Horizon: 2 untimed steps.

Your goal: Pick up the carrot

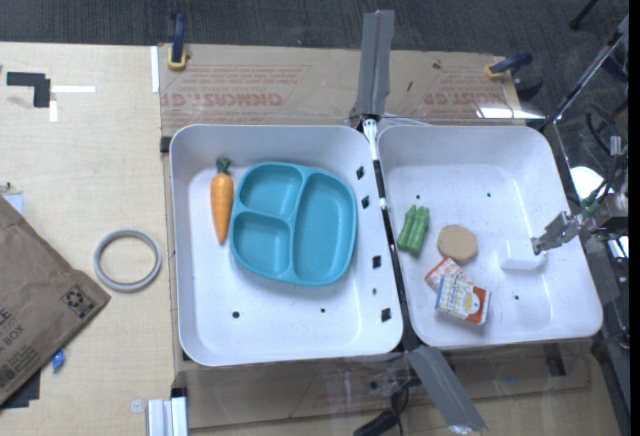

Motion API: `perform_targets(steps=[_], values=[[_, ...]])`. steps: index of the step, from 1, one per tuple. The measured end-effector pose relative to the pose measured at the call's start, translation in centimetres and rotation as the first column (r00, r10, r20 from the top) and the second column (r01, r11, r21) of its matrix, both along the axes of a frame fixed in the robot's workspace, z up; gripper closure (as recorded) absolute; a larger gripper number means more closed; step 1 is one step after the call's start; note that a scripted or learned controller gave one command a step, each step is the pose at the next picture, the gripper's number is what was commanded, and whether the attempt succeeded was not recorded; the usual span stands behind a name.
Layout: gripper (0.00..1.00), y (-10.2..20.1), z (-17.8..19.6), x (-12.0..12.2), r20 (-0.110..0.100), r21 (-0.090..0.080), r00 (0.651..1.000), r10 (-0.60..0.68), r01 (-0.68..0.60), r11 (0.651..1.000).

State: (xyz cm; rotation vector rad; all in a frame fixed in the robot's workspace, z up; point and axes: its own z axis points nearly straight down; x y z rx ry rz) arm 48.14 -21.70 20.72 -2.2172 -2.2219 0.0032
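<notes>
The orange carrot point(221, 205) with its green top lies lengthwise in the left bin point(195, 314), against the left side of a blue divided plate point(295, 222). My gripper point(547, 241) hangs low over the right edge of the right bin point(560, 324), far to the right of the carrot, with the whole plate and the bins' shared wall between them. Nothing shows in its grasp.
The right bin holds a green vegetable point(413, 229), a round tan biscuit point(458, 243) and a small red-and-white carton point(460, 292). A tape ring point(127, 258) and a cardboard box point(35, 309) lie on the bench left of the bins.
</notes>
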Motion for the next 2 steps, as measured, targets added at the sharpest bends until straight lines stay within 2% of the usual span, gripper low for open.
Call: perform_targets(steps=[1,2], values=[[0.0,-0.5,7.2,7.5,0.005,-0.003,0.887,0.462,-0.462,0.887],[0.0,-0.2,23.4,12.0,0.003,-0.003,0.994,0.11,-0.11,0.994]])
